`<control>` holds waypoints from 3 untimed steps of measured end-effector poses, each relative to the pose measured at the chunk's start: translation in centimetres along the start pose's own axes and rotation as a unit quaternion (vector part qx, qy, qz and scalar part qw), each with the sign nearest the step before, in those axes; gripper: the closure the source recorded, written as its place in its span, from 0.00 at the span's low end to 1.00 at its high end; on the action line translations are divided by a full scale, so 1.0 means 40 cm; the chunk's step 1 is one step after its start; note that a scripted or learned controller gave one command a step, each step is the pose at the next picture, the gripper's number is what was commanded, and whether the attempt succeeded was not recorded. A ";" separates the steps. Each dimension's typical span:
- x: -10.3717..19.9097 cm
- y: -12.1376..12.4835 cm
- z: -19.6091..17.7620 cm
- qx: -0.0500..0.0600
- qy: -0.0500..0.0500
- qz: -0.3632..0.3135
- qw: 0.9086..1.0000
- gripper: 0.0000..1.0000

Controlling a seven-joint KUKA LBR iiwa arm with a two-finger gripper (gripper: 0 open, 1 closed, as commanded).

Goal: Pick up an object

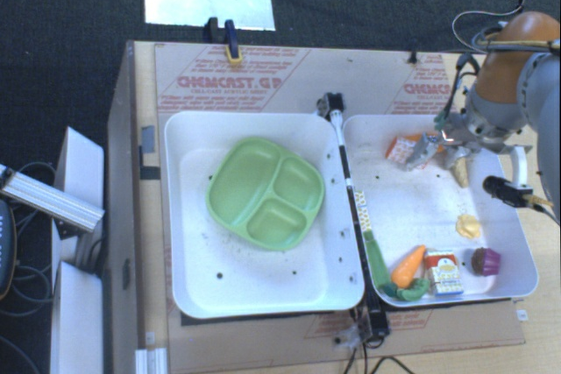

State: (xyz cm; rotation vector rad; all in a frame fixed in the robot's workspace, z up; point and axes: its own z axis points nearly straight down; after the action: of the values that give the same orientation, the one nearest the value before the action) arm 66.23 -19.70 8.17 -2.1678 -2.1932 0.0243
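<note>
Hand (436, 144) over orange-white packet (404, 150)

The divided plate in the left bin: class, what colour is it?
Light green; the divided plate shows plainly in the camera view.

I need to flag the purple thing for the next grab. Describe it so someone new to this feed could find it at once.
Look at the right-hand white bin, at the corner nearest the camera and farthest right. A cluster of toy food lies along that near wall: an orange carrot, a small printed box, then the purple object. It is the rightmost of the row, small, rounded and dark magenta, unlike anything else there.
</note>
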 end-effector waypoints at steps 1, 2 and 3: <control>-0.002 -0.101 -0.001 -0.025 -0.010 0.003 1.000 0.00; -0.004 0.001 -0.002 -0.001 -0.001 0.000 1.000 0.00; -0.004 -0.003 -0.026 0.002 0.000 -0.002 1.000 1.00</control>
State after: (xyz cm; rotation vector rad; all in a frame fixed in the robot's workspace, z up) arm 66.17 -19.88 9.23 -2.1626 -2.1949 0.0288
